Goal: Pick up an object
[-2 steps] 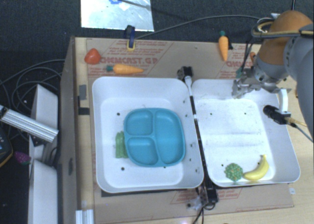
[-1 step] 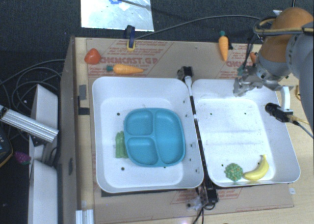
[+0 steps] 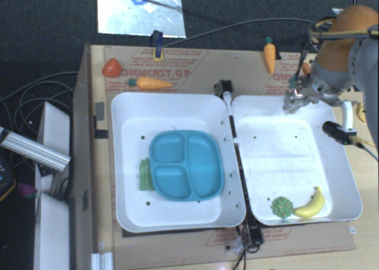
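In the right bin [image 3: 296, 144] a yellow banana [image 3: 311, 205] lies near the front right corner, with a green broccoli-like piece [image 3: 282, 206] just to its left. The left bin [image 3: 136, 121] holds a blue divided plate [image 3: 186, 164], and a green vegetable piece [image 3: 145, 175] lies against the plate's left edge. My gripper [image 3: 293, 102] hangs over the far right corner of the right bin, well away from the banana and the broccoli. Nothing shows between its fingers.
On the bench behind the bins lie a tomato [image 3: 111, 68], a carrot [image 3: 151, 83] and a second carrot [image 3: 270, 55]. A black divider [image 3: 234, 138] runs between the bins. A foil sheet [image 3: 141, 1] lies at the far back. Cables trail at the left.
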